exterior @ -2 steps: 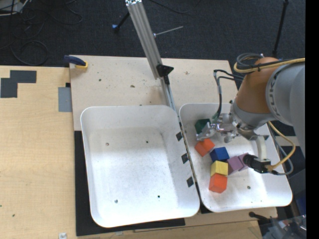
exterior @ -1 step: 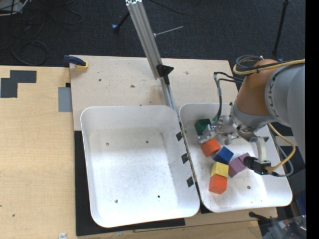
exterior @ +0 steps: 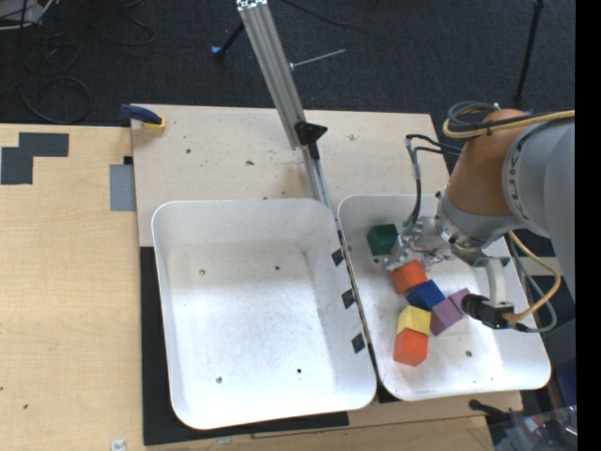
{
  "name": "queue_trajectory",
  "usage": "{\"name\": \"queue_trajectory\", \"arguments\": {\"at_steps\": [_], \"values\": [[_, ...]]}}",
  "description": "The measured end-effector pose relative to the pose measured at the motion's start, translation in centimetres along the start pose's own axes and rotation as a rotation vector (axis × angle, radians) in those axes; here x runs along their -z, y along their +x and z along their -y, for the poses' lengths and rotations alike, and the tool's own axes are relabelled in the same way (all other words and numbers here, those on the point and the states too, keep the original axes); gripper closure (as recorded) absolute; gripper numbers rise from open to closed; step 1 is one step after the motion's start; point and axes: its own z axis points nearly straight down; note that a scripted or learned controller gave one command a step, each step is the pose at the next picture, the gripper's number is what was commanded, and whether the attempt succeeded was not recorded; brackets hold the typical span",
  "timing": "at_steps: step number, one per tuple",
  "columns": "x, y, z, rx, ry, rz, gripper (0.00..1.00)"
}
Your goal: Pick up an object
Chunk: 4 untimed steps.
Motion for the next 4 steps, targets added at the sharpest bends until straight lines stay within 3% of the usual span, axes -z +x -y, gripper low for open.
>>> {"name": "queue_trajectory", "arguments": {"at_steps": [3, 4], "values": [[14.5, 0.4, -2.1, 0.011, -0.008, 0.002, 1.00], [12.9, 6.0, -2.2, 0.013, 0.001, -0.001, 1.00]]}}
